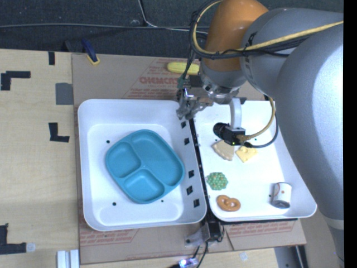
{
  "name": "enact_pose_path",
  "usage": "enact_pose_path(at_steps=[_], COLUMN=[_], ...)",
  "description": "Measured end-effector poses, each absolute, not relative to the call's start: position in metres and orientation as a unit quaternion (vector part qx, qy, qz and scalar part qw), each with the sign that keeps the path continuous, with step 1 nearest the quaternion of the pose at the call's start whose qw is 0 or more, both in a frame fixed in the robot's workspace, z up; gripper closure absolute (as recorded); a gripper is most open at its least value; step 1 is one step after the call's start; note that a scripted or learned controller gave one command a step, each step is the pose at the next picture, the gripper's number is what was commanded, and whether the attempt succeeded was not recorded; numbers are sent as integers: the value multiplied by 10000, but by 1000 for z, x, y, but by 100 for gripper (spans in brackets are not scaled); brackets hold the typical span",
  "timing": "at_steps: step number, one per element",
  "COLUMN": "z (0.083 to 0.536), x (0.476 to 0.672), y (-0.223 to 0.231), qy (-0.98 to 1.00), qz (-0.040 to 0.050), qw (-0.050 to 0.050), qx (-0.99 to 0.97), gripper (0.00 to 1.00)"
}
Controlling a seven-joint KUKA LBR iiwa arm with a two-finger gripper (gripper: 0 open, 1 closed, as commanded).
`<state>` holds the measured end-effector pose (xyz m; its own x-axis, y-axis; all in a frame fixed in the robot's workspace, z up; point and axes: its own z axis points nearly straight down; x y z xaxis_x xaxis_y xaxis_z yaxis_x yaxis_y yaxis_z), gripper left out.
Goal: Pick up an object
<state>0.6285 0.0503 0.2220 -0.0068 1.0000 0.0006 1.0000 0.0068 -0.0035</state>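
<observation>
Right white bin (pixel 257 178), front: brown pretzel (pixel 227 203), small white-silver cylinder (pixel 280 195), green knobbly ball (pixel 217 180). Left white bin (pixel 93 149): blue three-compartment plastic plate (pixel 144 165). Farther back: yellow wedge (pixel 245 153), tan slice (pixel 223 150), possibly bread. Gripper (pixel 187 107) above bins' shared wall; opening indiscernible.

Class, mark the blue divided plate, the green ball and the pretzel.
blue divided plate (pixel 144 165): camera view, its middle, between compartments.
green ball (pixel 217 180): camera view, centre of its top.
pretzel (pixel 228 204): camera view, its brown middle.

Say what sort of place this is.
Probably a robotics lab test bench: a grey robot arm, a white left bin with a blue tray, a white right bin with small bits like a pretzel.
</observation>
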Motion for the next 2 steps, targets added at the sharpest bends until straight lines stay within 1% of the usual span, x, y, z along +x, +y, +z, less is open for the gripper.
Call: enact_pose_path(at_steps=[1, 2], z=[219, 219], x=[632, 632], y=[93, 91], qy=[-7087, -7080], qz=[8, 10], qw=[5, 4], qx=[-7055, -7062], gripper=[100, 0])
